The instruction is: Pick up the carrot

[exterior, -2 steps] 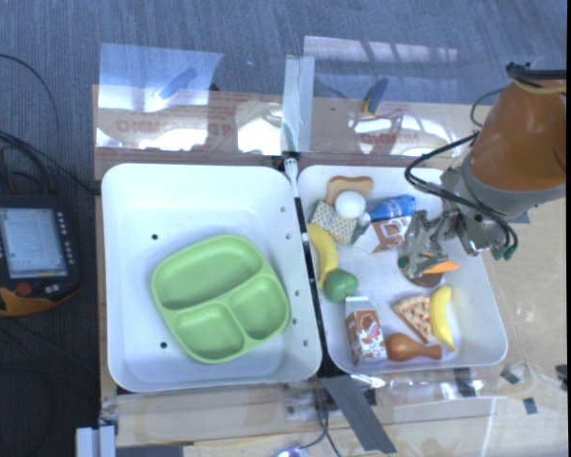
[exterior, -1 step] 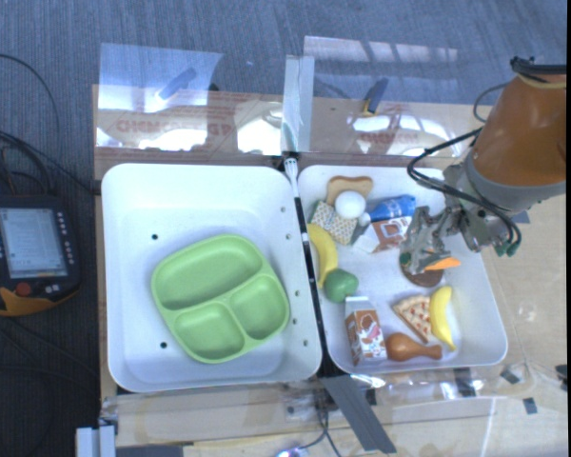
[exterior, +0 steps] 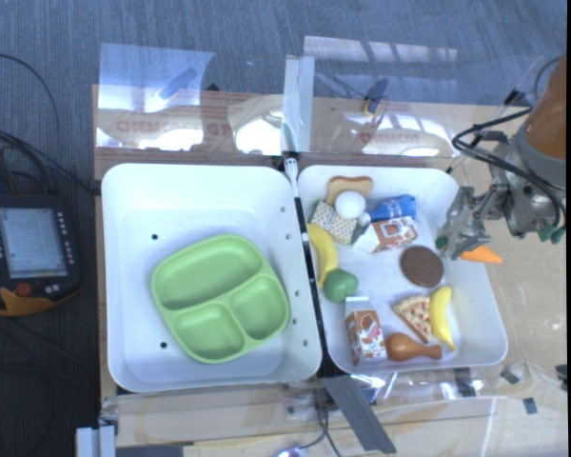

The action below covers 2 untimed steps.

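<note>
A: Where's the small orange tapered carrot?

B: Right at the right rim of the right-hand shallow white bin, and it's up between the fingers of the grey two-finger gripper. Clamped on it, the orange tip poking out to the right.

A: What crowds that edge?

B: Just left and below, a round dark-brown cookie. Farther down, a yellow banana beside a pizza slice, both near the same wall. A blue-and-white carton lies toward the top middle.

A: Any open room?

B: The strip of bin floor along the upper right wall is bare. The left-hand white bin has a green three-compartment plastic tray in its middle, with white floor open all around it.
</note>
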Motion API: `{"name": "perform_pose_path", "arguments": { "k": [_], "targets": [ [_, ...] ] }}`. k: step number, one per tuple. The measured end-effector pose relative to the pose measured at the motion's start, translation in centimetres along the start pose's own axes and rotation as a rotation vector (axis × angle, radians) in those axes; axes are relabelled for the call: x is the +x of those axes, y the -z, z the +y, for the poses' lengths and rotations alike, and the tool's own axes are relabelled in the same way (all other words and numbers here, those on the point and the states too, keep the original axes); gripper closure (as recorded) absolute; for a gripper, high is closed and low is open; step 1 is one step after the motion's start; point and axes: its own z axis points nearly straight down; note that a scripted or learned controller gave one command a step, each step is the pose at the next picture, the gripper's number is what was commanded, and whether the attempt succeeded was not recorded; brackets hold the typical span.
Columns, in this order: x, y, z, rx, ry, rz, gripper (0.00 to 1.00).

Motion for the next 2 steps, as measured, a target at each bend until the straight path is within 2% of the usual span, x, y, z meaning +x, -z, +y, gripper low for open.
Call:
{"name": "perform_pose_path", "arguments": {
  "k": [1,2],
  "targets": [
    [4.7,-3.1,-3.2,-0.002,0.274,0.008,1.0],
    [3.3,2.7,-6.2,0.0,0.227,0.001,1.0]
  ]
}}
